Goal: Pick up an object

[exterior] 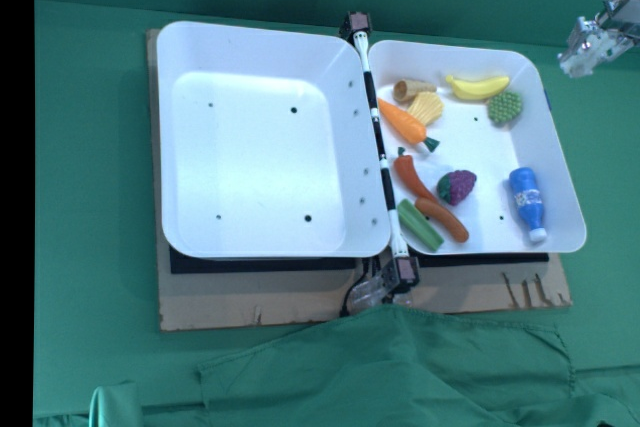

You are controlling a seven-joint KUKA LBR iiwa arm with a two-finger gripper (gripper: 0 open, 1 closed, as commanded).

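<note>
Two shallow white bins sat side by side on the green surface, over a sheet of cardboard. The left bin and the right bin were parted by a black-and-white rod.

The right bin carried eight toy pieces. One banana lay along its far edge, with one green knobbly piece just beside it toward the far right corner. One tan piece and one pale yellow ribbed piece lay near the far left corner. One carrot lay slantwise by the left edge. One long orange-red piece ran from the left edge toward the near edge, with one green cucumber-like piece touching it at the near left corner. One bunch of purple grapes lay close beside it, mid-bin. One blue bottle with a white cap lay by the right edge; its label was too small to read.

The gripper hung outside the right bin, beyond its far right corner, well apart from every piece. Whether the jaws were open or closed could not be told.
</note>
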